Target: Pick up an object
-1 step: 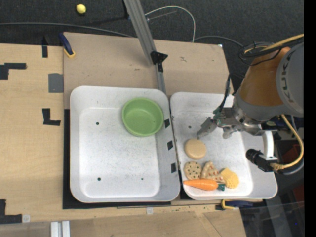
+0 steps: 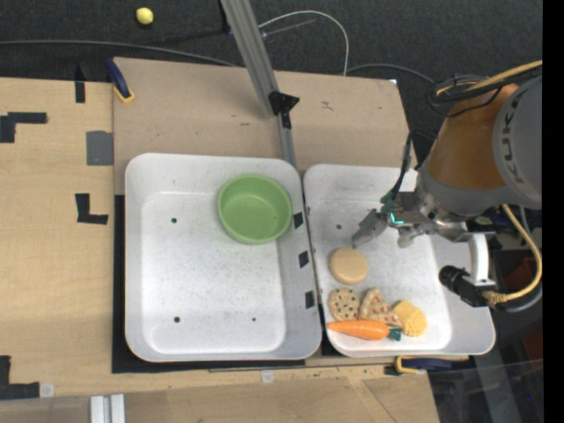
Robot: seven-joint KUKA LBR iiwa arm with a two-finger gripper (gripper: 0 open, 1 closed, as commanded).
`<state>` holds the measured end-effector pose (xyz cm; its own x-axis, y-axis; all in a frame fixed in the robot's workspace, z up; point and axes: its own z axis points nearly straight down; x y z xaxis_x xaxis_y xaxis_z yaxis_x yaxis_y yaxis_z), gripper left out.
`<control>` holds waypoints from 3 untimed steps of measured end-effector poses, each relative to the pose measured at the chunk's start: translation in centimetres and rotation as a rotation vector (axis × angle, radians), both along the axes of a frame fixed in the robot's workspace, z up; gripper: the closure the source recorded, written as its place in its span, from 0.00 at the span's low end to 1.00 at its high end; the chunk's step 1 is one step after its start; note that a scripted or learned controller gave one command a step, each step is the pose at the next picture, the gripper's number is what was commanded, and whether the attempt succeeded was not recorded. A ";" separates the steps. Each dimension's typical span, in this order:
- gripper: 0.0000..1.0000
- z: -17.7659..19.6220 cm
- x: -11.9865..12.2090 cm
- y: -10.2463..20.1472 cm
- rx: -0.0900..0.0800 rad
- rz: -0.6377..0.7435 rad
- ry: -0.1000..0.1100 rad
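Far left of your gripper (image 2: 385, 225), a green bowl (image 2: 255, 208) sits in the left bin (image 2: 159, 263). The gripper hangs over the right bin (image 2: 463, 329); fingers look spread, nothing between them, though the view is soft. Just below-left of it lies a tan round biscuit (image 2: 349, 266). Further below: lattice cracker (image 2: 343, 303), carrot (image 2: 359, 329), yellow corn piece (image 2: 411, 317).

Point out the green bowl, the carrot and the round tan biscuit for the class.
green bowl (image 2: 255, 208), camera view, inside bottom.
carrot (image 2: 357, 329), camera view, mid-body.
round tan biscuit (image 2: 349, 266), camera view, top face.
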<state>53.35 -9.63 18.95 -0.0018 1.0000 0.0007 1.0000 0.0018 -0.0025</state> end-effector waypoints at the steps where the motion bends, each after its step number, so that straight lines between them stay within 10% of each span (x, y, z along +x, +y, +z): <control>1: 0.00 -6.5 -0.1 0.1 0.000 0.000 0.006; 2: 0.00 -10.0 -0.1 0.1 -0.001 0.000 -0.002; 3: 1.00 -9.0 -0.1 0.2 0.000 0.000 0.000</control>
<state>53.20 -9.40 9.92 -0.0022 1.0000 0.0011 1.0000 0.0022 -0.0028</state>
